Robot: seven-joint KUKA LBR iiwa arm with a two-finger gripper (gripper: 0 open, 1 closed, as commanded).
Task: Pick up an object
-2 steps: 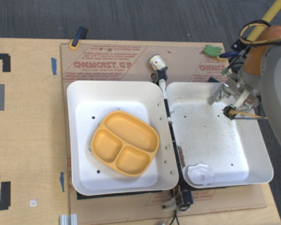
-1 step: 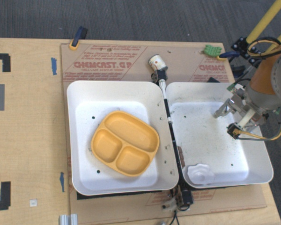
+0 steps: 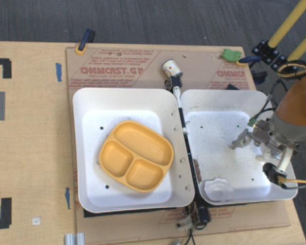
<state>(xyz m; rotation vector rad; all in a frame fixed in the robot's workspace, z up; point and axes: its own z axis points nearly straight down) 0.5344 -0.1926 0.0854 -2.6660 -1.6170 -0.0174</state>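
A yellow three-compartment plate point(image 3: 136, 155) lies flat in the left bin point(image 3: 86, 152), slightly turned. A small whitish, translucent lid-like object point(image 3: 218, 189) rests at the front edge of the right bin point(image 3: 214, 119). The gripper point(image 3: 243, 138) hangs low over the right side of the right bin, pointing left, up and to the right of the whitish object and apart from it. I see nothing held in it. The arm's orange band point(image 3: 297, 106) rises behind it at the right edge.
A cardboard sheet point(image 3: 117, 70) lies under both bins. A white and black clamp point(image 3: 171, 73) stands at the back between the bins. Cables point(image 3: 280, 175) hang by the wrist. Yellow poles point(image 3: 290, 19) stand at the back right.
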